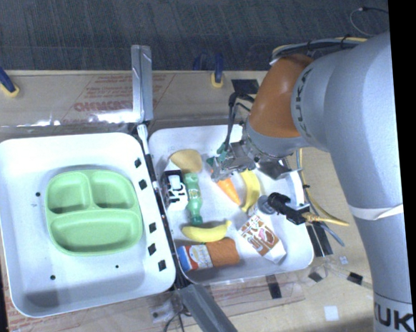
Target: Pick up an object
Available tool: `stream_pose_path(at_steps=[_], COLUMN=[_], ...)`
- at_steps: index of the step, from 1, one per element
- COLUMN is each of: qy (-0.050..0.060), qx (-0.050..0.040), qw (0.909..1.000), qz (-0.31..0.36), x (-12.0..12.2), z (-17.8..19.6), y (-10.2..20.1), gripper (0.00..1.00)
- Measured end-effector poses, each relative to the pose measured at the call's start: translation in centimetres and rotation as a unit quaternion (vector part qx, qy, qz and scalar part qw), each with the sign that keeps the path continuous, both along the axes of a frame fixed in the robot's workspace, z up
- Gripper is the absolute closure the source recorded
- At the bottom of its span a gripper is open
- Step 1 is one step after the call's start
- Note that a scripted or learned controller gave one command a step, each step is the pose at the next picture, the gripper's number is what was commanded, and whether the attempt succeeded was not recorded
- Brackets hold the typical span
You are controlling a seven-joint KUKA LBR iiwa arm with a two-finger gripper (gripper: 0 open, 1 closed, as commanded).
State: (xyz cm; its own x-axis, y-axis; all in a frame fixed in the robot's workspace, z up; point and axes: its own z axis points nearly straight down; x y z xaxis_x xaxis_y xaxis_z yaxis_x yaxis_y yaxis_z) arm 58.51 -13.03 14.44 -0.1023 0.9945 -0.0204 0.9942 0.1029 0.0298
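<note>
My gripper (221,165) hangs low in the right bin (212,133), near its middle. Directly below it in the view lies an orange carrot (228,189), with a yellow banana (252,189) beside it on the right. Left of the gripper rest a tan potato-like piece (186,160) and a green bottle (193,200). A second banana (206,231) lies toward the front of the bin. The arm's wrist covers the bin's back right part. Nothing visibly hangs from the gripper.
A small carton (261,238) and a can on its side (209,255) lie at the right bin's front. A black-and-white item (172,187) rests against its left wall. The left bin (24,283) holds a green divided plate (93,210).
</note>
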Motion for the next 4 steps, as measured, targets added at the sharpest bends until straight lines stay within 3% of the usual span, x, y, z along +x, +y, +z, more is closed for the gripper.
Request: stream_pose_path(at_steps=[1,2,3,4], qy=[0.000,0.018,0.020,0.017], qx=[-0.0002,0.0082,0.0082,0.0095], qw=[1.0000,0.9998,0.9998,0.9972], qz=[0.000,-0.004,-0.002,-0.072], x=[0.0,-1.0,-1.0,1.5], z=[0.0,-5.5,-4.6,7.2], y=[0.0,-3.3,-3.3,2.3], gripper=[0.00,0.00,1.00,1.00])
